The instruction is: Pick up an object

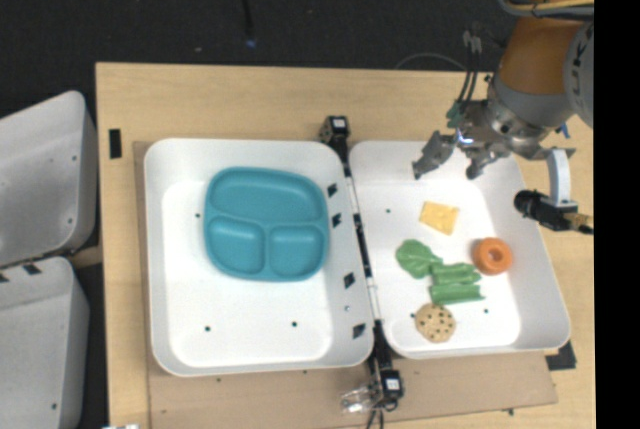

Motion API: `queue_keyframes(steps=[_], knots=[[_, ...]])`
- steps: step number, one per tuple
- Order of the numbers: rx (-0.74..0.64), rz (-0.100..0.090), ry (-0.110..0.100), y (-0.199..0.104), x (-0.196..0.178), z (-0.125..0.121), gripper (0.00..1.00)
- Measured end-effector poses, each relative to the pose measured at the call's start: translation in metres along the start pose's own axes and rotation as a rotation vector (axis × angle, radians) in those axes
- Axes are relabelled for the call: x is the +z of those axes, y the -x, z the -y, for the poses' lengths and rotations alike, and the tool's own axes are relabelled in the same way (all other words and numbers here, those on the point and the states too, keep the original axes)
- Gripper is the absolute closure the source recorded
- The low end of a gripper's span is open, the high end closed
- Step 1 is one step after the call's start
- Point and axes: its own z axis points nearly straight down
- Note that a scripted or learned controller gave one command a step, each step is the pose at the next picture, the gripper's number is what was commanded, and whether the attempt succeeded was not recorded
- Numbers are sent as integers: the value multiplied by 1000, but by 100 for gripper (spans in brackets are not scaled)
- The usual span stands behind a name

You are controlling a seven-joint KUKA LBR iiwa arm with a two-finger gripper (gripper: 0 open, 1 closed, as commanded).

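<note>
The right bin (pixel 520 317) holds a yellow cheese wedge (pixel 439 216), a green leafy piece (pixel 418 257), a green bean-like piece (pixel 457 283), an orange ring-shaped toy (pixel 492 256) and a brown cookie (pixel 435 322). My gripper (pixel 454 157) hangs over the far part of that bin, above and behind the cheese wedge. Its two fingers are spread apart with nothing between them.
The left bin (pixel 170 317) carries a teal divided plate (pixel 267 222). A black clamp (pixel 335 129) sits at the far end of the seam between the bins. A black-and-white fitting (pixel 552 202) juts over the right bin's right rim.
</note>
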Motion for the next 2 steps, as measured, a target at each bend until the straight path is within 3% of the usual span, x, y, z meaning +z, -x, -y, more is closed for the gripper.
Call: queue_keyframes(steps=[2], knots=[[4,2,-5,14,123,4,0]])
